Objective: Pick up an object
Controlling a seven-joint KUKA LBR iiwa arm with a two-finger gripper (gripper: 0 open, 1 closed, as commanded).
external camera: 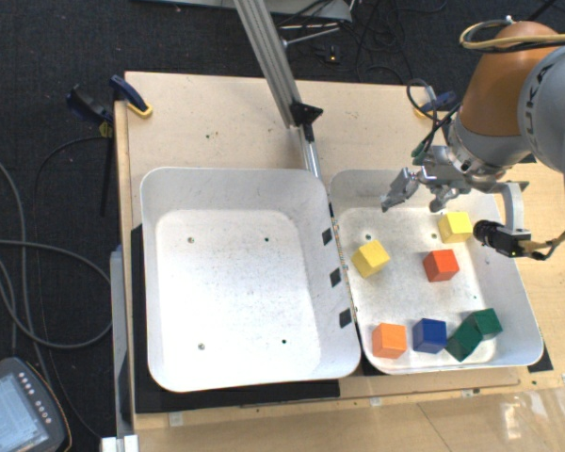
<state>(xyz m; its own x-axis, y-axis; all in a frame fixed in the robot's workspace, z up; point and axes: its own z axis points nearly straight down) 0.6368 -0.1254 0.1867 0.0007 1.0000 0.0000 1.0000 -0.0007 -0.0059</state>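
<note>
My gripper [420,194] hangs over the far part of the right bin [523,309], its two fingers spread apart with nothing between them. A yellow cube [456,225] lies just right of and below it. Another yellow cube [371,257] sits near the bin's left side, and a red cube [441,265] lies in the middle. Along the near edge are an orange cube [389,340], a blue cube [430,335] and two dark green blocks [476,331].
The left bin [169,196] lies beside the right one, a raised rim between them. A slanted metal pole [268,50] rises behind the bins. A clamp [132,97] sits at the bench's far left corner.
</note>
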